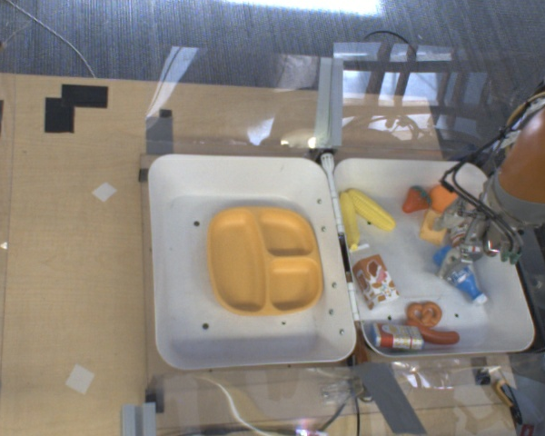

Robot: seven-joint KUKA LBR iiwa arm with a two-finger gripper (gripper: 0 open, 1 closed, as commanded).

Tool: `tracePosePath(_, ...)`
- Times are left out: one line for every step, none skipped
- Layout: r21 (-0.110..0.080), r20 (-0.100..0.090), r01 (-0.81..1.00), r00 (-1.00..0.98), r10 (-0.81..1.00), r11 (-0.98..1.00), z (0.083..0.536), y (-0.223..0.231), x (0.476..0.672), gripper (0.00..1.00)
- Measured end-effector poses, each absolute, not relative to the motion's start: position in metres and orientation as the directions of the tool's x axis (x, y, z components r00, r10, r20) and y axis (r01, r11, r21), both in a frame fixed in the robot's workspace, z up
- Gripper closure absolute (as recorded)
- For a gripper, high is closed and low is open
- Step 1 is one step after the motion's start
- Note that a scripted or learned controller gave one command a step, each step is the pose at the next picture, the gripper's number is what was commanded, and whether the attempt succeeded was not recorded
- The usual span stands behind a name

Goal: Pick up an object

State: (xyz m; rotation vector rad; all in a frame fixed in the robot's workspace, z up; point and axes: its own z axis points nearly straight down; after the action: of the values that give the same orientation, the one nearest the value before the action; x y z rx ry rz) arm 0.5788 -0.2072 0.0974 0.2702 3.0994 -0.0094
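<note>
The camera view looks down on two white bins, and the right bin (518, 330) serves here as the landmark. To its left, the left bin (177, 243) carries a yellow divided tray (263, 260) at its middle. Inside the right bin the small toys lie scattered: a yellow corn-like piece (365, 211) by its left wall, an orange piece (416, 199) near its top, a brown-and-white carton (374, 280) left of its middle, a pretzel (424, 313) toward its lower edge, with a red sausage (436, 337) and a small can (398, 337) along that lower edge. The gripper (472, 243) hangs over the bin's right half, just above a blue bottle-like toy (461, 278) lying tilted on the floor, with a yellow-orange block (434, 227) just beside it toward the top. Whether the gripper is spread or clamped, or touching the blue toy, I cannot tell; the wrist and cables blur the tip. The blue toy looks the likeliest target. It is probably light, hollow, stiff plastic with a smooth, somewhat slippery skin that may roll on the floor. Taking it across its narrow body at mid-length, square to its long axis, seems safest.
</note>
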Motion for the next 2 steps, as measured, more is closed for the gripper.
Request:
tracePosePath(0.004, -0.007, 0.443, -0.896, 0.443, 0.896, 0.11, -0.124, 0.541, 0.0)
tracePosePath(0.007, -0.01, 0.655, -0.755, 0.656, 0.755, 0.089, -0.138, 0.587, 0.0)
